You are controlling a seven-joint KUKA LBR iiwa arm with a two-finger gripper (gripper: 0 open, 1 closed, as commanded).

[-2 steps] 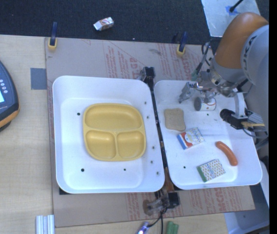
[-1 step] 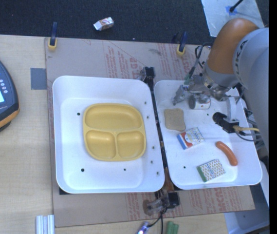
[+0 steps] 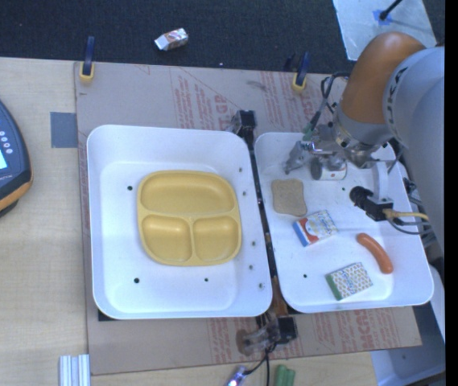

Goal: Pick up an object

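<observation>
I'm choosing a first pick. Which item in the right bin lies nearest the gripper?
The tan sponge-like pad, just below the gripper; the carton, sausage and green packet lie farther away.

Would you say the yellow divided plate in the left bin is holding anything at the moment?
Empty. All three compartments of the yellow plate show bare yellow; it lies flat in the left bin.
</observation>
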